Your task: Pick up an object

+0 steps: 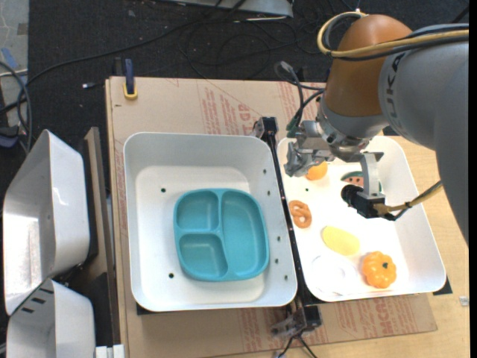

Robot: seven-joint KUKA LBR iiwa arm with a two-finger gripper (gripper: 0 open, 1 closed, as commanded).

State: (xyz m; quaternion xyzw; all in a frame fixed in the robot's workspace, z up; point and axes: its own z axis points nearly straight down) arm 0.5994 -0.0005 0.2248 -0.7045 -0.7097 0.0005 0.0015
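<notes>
hovering over a small orange piece (317, 172), the gripper (304, 157) hides its grip state; piece's axis unclear.

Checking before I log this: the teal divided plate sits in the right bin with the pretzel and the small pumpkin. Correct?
Not quite. The camera view shows the teal divided plate in the left bin; the pretzel and small pumpkin are in the right bin.
</notes>
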